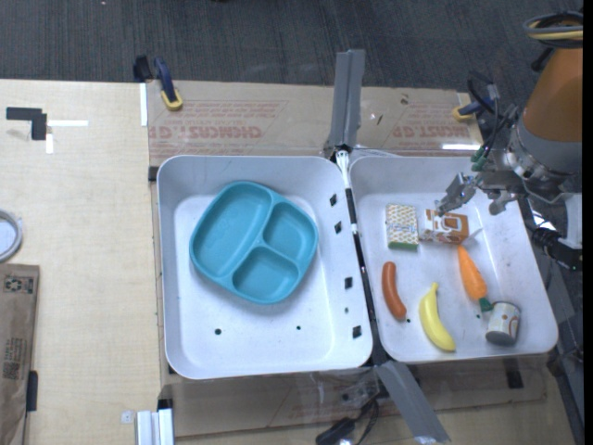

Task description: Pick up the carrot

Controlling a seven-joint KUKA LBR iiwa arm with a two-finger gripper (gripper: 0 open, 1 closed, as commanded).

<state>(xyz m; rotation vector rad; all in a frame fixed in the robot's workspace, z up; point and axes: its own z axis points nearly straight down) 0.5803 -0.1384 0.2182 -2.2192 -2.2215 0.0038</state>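
Inside right bin (528, 248): carrot (471, 273), banana (435, 318), sausage (394, 291)

End effector (460, 193) hovers over right bin (537, 258), just above small orange carton (447, 227); carrot (472, 274) lies below it, apart; banana (435, 318), sausage (394, 291), cracker pkg (401, 224) nearby; blue divided plate (254, 242) in left bin (176, 276).

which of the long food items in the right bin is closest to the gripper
The carrot. It lies just below the gripper, near the bin's right side, while the banana and the sausage lie lower and further left.
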